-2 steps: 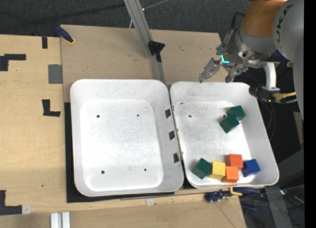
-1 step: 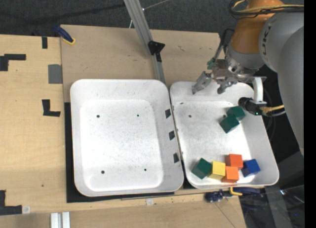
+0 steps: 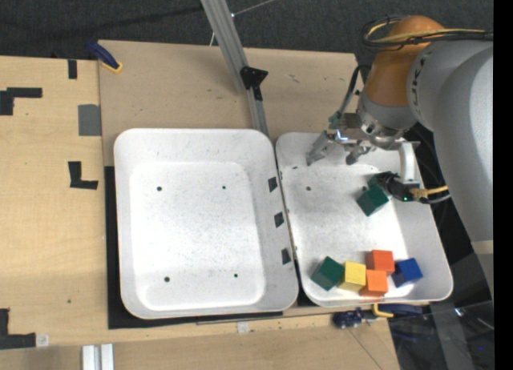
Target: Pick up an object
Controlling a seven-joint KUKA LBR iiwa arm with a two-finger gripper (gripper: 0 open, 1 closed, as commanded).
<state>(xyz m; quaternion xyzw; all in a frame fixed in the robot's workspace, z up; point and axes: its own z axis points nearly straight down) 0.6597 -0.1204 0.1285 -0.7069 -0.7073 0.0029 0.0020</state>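
Over the right bin's far edge, the gripper (image 3: 341,148) hung with fingers spread, pinching nothing
Small hard-edged blocks lay within reach on the speckled white floor of the right bin (image 3: 321,200): a dark green block (image 3: 372,199) alone at mid-bin, with green (image 3: 327,272), yellow (image 3: 354,274), orange (image 3: 378,271) and blue (image 3: 407,271) cubes bunched against the near wall, likely harder to grip

My bench (image 3: 48,224) is light wood, and two shallow white bins sit on it side by side over a dark mat (image 3: 112,312). The left bin (image 3: 192,220) touches the right bin (image 3: 309,200) along their inner edges. Black tape marks (image 3: 78,174) and a grey patch (image 3: 90,118) lie on the wood to the left. A blue-and-yellow clamp (image 3: 106,56) grips the far edge.
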